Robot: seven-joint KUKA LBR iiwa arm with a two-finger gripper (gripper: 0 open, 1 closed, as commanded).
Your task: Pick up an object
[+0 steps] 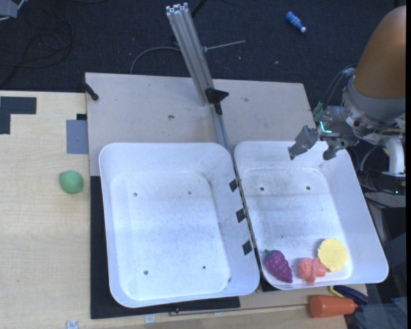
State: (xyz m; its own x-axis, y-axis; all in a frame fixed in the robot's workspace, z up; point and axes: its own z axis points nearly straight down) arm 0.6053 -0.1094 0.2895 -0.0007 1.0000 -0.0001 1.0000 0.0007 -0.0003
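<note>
My gripper hangs over the back right edge of the right bin, its two fingers spread open with nothing between them. At that bin's front lie three toy foods: a purple bunch of grapes, a pink-orange piece and a yellow round piece. They sit well forward of the gripper.
The left bin stands beside the right one, joined by black clips. A green ball rests on the wooden bench at the far left. An orange carrot-like toy lies outside the right bin's front edge. A metal rail slants behind the bins.
</note>
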